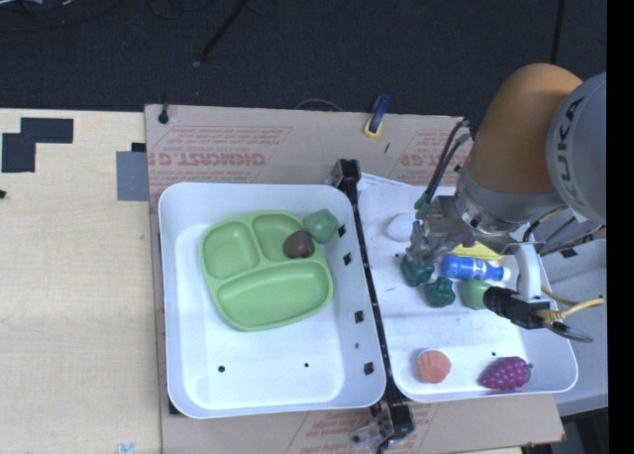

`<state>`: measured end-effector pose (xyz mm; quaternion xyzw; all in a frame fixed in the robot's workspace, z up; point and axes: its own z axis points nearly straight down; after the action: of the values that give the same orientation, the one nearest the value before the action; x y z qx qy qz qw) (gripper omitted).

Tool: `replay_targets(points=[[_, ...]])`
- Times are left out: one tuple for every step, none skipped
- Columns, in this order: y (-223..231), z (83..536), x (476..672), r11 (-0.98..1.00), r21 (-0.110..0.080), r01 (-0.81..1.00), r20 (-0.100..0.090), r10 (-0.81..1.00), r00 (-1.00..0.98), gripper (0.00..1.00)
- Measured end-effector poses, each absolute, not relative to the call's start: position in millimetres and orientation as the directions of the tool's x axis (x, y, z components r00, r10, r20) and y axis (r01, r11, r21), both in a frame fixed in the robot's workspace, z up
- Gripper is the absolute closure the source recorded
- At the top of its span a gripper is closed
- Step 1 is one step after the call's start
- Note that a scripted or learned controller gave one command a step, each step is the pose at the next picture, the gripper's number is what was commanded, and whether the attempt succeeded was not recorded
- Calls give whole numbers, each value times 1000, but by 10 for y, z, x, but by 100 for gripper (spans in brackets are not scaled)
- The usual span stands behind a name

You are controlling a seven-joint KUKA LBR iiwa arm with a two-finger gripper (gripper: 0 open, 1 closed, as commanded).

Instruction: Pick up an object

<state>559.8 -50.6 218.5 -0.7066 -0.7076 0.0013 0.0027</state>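
Observation:
My gripper [424, 247] hangs low over the upper middle of the right bin [555, 375], just above a dark green object [416, 271]. A second dark green piece [438, 292] lies right beside it. To their right lie a blue bottle [474, 269], a bright green object [476, 293] and a yellow item [479, 250], partly hidden by the wrist. A white object [398, 227] rests left of the gripper. A pink-orange fruit [433, 366] and purple grapes [505, 374] sit near the bin's front edge.
The left bin [198, 373] holds a green divided plate [265, 288] with a brown ball [297, 244] in one compartment and a green block [321, 225] at its rim. A black divider [365, 283] separates the bins. A black tool with cables [525, 308] sticks out right of the gripper.

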Motion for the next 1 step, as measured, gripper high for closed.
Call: replay_targets(points=[[-326, 2330, 5427, 2, -4, 1000, 2, 1000, -2, 100]])
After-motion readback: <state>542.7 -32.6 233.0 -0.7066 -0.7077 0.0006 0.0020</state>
